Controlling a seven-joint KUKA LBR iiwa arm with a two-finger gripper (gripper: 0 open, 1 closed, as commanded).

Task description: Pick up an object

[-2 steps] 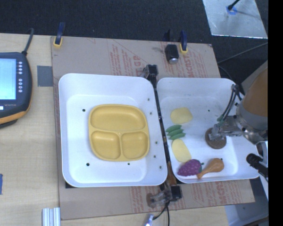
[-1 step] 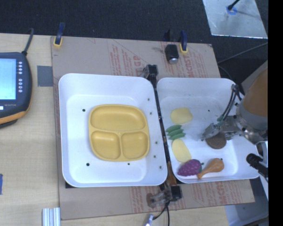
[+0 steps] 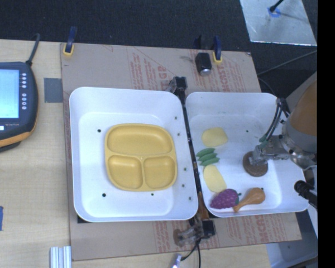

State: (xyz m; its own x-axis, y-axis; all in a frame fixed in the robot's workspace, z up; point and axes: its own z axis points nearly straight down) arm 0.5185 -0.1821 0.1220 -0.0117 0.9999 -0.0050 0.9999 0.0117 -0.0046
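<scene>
Camera view: end effector (image 3: 255,163), grip state unclear, beside drumstick (image 3: 249,199) lying handle up-right.

End effector (image 3: 255,164) low in right bin (image 3: 234,102) — toy food (image 3: 214,137) alongside.

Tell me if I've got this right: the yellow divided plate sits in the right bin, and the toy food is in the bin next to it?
Not quite. The camera view shows the yellow divided plate in the left bin, not the right one. The toy food, such as the purple grapes and the green beans, lies in the bin next to it, the right bin, as you said.
</scene>
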